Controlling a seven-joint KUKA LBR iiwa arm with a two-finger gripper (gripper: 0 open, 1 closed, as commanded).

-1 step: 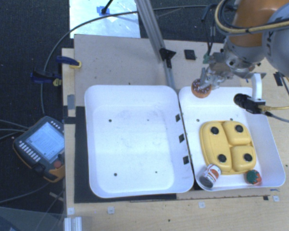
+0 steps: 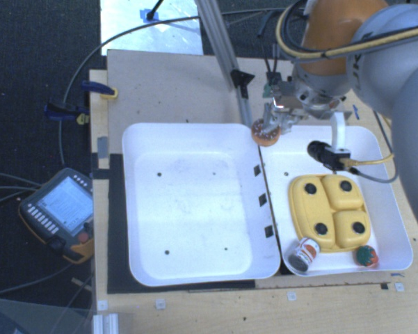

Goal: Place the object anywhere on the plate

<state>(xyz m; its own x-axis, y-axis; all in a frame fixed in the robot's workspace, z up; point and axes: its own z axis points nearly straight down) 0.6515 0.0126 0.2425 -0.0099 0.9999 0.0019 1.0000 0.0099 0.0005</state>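
Left shallow white plastic bin (image 2: 195, 200) at centre frame: nothing of the task in it. At upper centre, over the rim between the bins, the two-finger gripper (image 2: 270, 127) hangs with a small round brown-orange object (image 2: 267, 138) at its tips; whether it is truly gripped, I cannot tell. Right bin (image 2: 396, 235): yellow sectioned plastic plate (image 2: 332, 211), small can (image 2: 304, 253), red-green toy fruit (image 2: 366, 256). Judged step: carry. Next: travel toward lower right, lower over plate, release.
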